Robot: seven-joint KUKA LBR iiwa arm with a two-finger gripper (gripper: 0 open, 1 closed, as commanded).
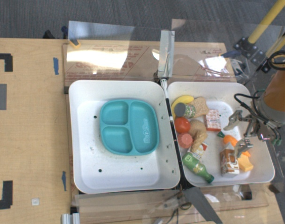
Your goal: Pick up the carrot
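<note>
Carrot (230, 139) lies in right bin (268, 171), right of the teal plate (130, 126) in the left bin, past tomato (182, 124) and green bottle (197, 166). Pincer (244, 134) sits just right of carrot, touching or nearly so; cannot tell if spread or pressed together. Best approach: centre over orange body, clear of brown carton (229, 162) below, descend straight.

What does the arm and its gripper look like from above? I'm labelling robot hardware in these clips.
At the right edge, the arm shows an orange-brown rounded band. Below it, the gripper is bare grey metal, built of thin linkages and slender fingers. Dark cables loop around the wrist. No markings or lettering can be made out on it.
</note>
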